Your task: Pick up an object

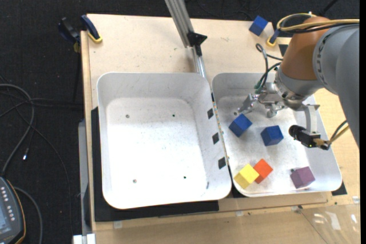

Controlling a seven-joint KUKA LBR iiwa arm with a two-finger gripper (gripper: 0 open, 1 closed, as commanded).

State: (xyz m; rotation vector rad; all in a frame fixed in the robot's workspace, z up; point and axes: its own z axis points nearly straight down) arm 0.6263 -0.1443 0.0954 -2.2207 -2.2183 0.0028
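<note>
The right bin [229, 88] holds two blue cubes [241, 124] [272, 135], a yellow cube [246, 176] touching an orange cube [263, 169], and a purple cube [302, 177]. My gripper [267, 104] hangs over the bin's upper middle, just above and between the two blue cubes. Nothing shows between its fingers. The grey arm with its orange band [300, 51] comes in from the right.
The left bin [108, 94] lies beside the right one. Another blue cube [259, 25] rests on the bench at the back right, outside the bins. A slanted metal pole [174, 0] crosses the bench's far side. A clamp [86, 28] sits at the back left corner.
</note>
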